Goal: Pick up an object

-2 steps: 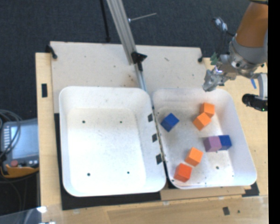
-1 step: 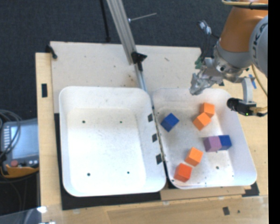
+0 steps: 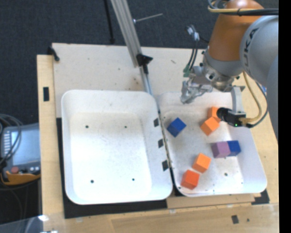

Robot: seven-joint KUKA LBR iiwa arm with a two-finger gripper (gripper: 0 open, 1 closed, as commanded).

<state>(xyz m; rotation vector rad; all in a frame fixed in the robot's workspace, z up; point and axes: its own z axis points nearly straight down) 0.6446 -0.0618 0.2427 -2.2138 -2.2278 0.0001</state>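
**Pincer above the far edge of the right bin, blocks lying below**

The arm (image 3: 237, 38) is cut off at the right side, and its wrist covers the far right corner of the right bin (image 3: 254, 178). The pincer (image 3: 189, 97) is small and blurred, so I cannot tell if it is spread or pressed together, and no block is seen in it. It hangs over the far rim of the right bin, apart from all blocks.

The blue block (image 3: 176, 126) lies in the right bin near its left wall, and it is the block nearest to the pincer. To the right of the blue block there is an orange block (image 3: 210, 125), and one more orange block (image 3: 214, 112) is just behind it, partly hidden by a black part of the arm. Further right of the blue block, a purple block (image 3: 220, 149) touches a second blue block (image 3: 234, 147). Nearer to the camera than the blue block, two orange blocks lie: one (image 3: 202, 162) in the middle and one (image 3: 190, 179) close to the front rim.

The left bin (image 3: 72, 106) stands beside the right bin on the counter (image 3: 97, 62).
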